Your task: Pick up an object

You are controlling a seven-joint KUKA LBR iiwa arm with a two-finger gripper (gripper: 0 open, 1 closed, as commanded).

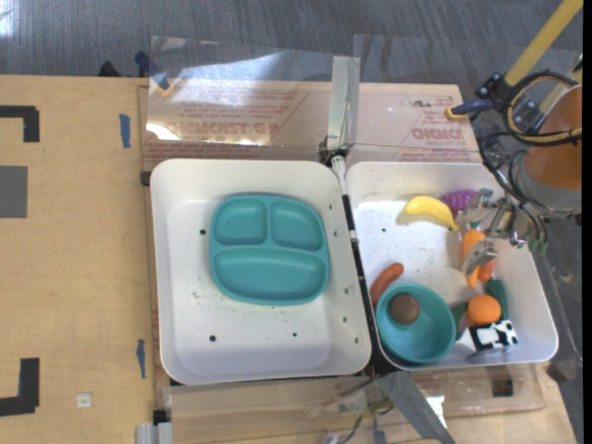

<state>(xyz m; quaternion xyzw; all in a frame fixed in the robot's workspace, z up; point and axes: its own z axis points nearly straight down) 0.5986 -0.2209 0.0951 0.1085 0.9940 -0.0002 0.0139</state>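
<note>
Right white plastic bin (546, 289): pincer (495, 222) low inside, grip state unclear.
One yellow banana (427, 211), one teal bowl (418, 326), one orange ball (483, 309); left bin (176, 276): one teal divided tray (269, 248).

From my seat both shallow white bins (176, 276) look like smooth moulded plastic with a dull sheen, and the teal three-compartment plate (270, 248) and the round teal bowl (416, 326) read as matt plastic. I take the yellow banana (427, 211) for glossy toy plastic. The tan bench top (69, 239) looks like flat matt board, the clear sheet (240, 86) behind the bins shiny
</note>
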